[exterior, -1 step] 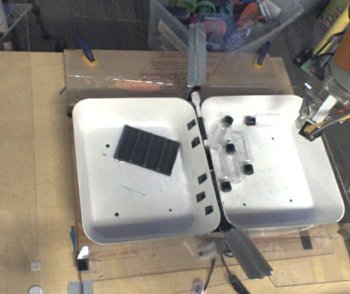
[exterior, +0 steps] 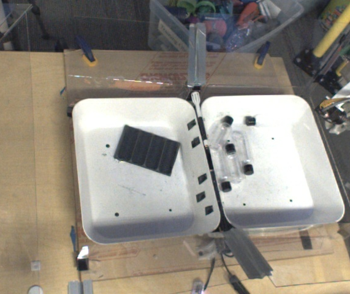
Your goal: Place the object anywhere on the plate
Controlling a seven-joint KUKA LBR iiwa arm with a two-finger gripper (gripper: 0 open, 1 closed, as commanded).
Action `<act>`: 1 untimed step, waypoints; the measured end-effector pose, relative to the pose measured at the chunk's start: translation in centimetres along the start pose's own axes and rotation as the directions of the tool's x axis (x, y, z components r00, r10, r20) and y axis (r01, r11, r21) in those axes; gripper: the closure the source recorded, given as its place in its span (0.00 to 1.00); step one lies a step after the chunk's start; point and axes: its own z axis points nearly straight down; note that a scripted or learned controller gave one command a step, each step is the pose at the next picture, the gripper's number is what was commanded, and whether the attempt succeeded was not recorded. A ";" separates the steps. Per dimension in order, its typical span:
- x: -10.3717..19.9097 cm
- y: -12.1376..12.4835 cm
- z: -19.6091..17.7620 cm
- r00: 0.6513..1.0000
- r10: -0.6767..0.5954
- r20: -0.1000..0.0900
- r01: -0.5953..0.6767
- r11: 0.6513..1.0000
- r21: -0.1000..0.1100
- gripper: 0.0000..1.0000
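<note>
camera view: a dark ribbed slab [exterior: 147, 150] lies flat and slightly askew in the left bin [exterior: 95, 182] and is likely the plate. a clear plastic piece with black knobs [exterior: 235, 155] lies in the right bin [exterior: 288, 170], near the divider; i take it for the object. how wide the gripper stands, or what it holds, i cannot tell. the pick comes first: close across the clear piece's narrow width, lift well above the divider, then lower onto the slab's middle.

Black slab [exterior: 147, 150] amid open left bin [exterior: 101, 219]
</note>
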 end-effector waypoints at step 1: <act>-1.4 3.2 7.9 0.982 0.190 0.004 -0.190 0.982 0.004 1.00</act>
